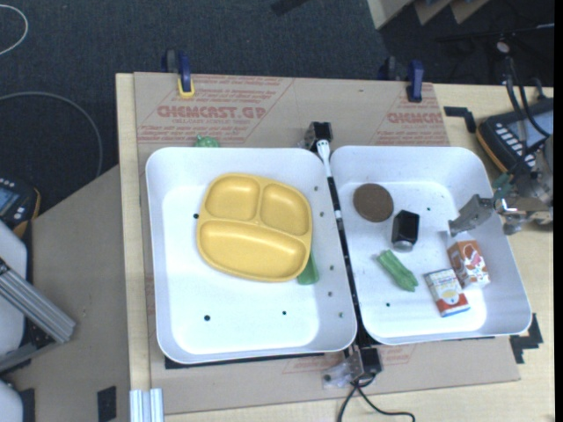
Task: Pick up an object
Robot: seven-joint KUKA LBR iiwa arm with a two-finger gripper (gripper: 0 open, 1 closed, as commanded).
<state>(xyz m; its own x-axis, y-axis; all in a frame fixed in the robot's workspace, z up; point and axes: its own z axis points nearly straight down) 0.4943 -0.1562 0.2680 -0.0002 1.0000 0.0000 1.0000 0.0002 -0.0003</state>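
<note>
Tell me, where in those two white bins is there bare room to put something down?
Left bin: the whole floor in front of the yellow plate. Right bin: the front left corner, before the green pod. It is crowded around the brown disc, black block and two small cartons.

I see two bins side by side on the bench. The left bin (176,262) holds a divided plate (255,227) toward its back. In the right bin (457,161), a round disc (373,202) lies rearmost, a small block (405,229) just right of it, a pod (398,269) nearer, and two packets (457,278) rightmost.
</note>
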